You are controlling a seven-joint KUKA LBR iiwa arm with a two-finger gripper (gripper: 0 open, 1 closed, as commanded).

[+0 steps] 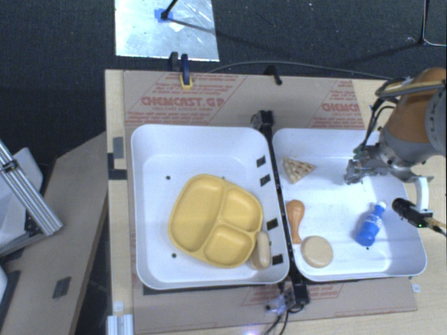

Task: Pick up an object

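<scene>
Bottle [369, 224] lying in bin [349, 267]; claw [354, 171] apart, above.

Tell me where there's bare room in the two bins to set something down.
Left white bin: bare floor behind the yellow divided plastic tray. Right white bin: open middle between the gripper, blue bottle and tan drumstick. Crowded: its front-left corner, by the round beige bun.

gripper [354, 173] seen over right bin [335, 208] | blue bottle [370, 223] lying near | yellow tray [213, 218] seated in left bin [160, 152]
</scene>
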